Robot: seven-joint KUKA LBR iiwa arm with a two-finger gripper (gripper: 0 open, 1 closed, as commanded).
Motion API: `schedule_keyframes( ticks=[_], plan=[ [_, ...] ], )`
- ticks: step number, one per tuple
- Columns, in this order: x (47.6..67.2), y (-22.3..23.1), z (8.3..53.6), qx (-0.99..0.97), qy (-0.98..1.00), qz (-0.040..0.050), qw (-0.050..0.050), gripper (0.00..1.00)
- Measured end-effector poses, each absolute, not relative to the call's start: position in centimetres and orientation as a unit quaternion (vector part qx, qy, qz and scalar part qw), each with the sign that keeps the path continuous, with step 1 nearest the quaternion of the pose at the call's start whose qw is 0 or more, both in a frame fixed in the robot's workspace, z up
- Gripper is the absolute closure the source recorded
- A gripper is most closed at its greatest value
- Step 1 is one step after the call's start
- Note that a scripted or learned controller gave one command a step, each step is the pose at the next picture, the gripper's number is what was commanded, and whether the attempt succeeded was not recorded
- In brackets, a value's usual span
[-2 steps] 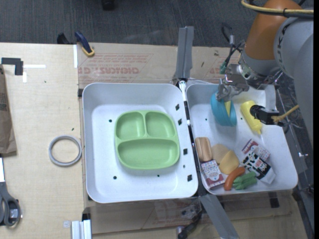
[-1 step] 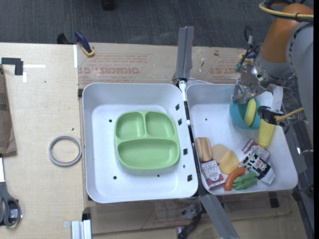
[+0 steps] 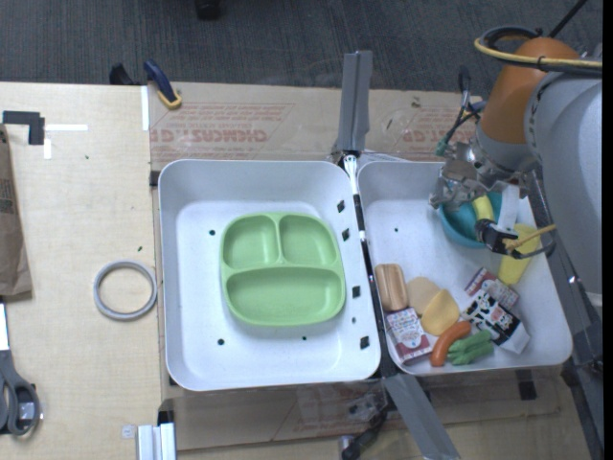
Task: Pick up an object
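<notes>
While the arm (image 3: 565,113) reaches in from the right over the far corner of the right bin (image 3: 412,199), the counter (image 3: 77,209) carries both bins side by side, with a ring (image 3: 125,288) lying on bare wood to the left. The left bin (image 3: 182,257) holds a green divided plate (image 3: 283,269), flat and centred. The end effector (image 3: 469,195) sits low at a blue bowl (image 3: 465,223) with something yellow in it; whether it is wide, narrow or holding anything I cannot tell, since the wrist hides it. Along the near side of the right bin lies a cluster of toy food: a bread piece (image 3: 391,287), a yellow wedge (image 3: 441,310), a red packet (image 3: 406,332), a black-and-white carton (image 3: 496,312), a carrot (image 3: 450,343) touching a green piece (image 3: 471,349). The bowl looks like light, stiff, smooth plastic, likely slippery; its rim seems the best place to pinch. The small foods look light too, though crowded together, so a grasp there risks nudging neighbours.
</notes>
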State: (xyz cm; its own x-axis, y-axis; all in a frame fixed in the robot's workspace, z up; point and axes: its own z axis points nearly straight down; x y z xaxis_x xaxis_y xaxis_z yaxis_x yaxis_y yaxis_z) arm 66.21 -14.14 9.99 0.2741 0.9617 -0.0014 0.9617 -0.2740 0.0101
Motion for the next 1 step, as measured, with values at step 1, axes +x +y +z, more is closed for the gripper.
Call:
schedule_keyframes(
  ticks=[1],
  plan=[
    [66.24, -14.12, 10.92, 0.797, 0.604, 0.0017, 0.005, 1.00]
  ],
)
